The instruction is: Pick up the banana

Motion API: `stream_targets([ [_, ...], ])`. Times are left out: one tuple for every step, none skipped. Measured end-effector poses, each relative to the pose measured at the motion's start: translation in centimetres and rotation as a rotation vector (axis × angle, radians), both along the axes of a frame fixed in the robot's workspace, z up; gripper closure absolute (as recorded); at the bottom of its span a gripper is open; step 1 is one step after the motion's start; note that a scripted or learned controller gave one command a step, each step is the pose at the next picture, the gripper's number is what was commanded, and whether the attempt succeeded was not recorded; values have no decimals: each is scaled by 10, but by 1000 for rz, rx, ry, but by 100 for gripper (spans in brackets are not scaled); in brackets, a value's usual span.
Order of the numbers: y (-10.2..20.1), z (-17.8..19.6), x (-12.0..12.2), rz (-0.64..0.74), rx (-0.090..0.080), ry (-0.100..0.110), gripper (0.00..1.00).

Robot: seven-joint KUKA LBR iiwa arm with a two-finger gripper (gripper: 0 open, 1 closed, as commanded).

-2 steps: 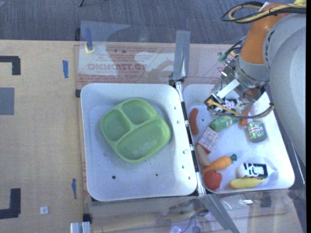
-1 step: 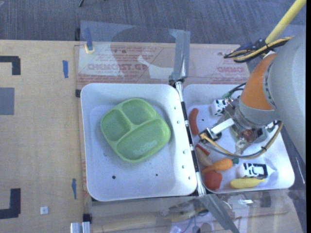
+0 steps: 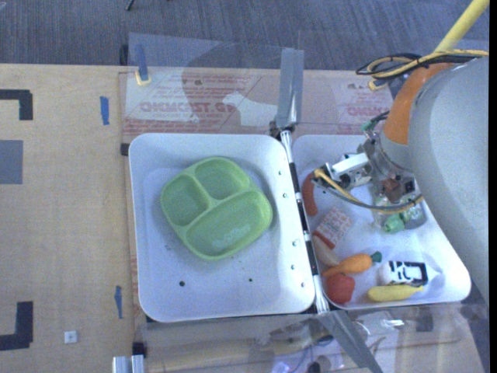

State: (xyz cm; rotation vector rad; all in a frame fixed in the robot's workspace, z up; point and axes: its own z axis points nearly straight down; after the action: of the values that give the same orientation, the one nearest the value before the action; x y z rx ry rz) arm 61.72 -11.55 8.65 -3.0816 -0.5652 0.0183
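Observation:
The yellow banana [image 3: 394,292] lies along the near edge of the right bin [image 3: 450,243], at its front right corner. The gripper [image 3: 390,206] hangs over the middle of that bin, well behind the banana and apart from it. The grey arm with its orange band [image 3: 404,115] reaches in from the right. Nothing can be seen held in the gripper.
A white and black item [image 3: 405,271] sits just behind the banana. A carrot [image 3: 351,264] and a red round fruit [image 3: 339,287] lie to its left. Further back are a red sausage [image 3: 311,195], a small printed packet [image 3: 335,224] and a green piece [image 3: 394,224]. The left bin [image 3: 147,231] holds a green divided plate [image 3: 217,207].

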Motion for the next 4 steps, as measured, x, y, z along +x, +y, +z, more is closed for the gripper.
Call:
stream_targets([
  [18,-1,-40,-159,-5,-10,0],
  [19,10,-40,-155,-4,-10,100],
  [50,186,-92,-14,-6,-11,100],
  [134,97,-52,204,-3,-9,100],
])
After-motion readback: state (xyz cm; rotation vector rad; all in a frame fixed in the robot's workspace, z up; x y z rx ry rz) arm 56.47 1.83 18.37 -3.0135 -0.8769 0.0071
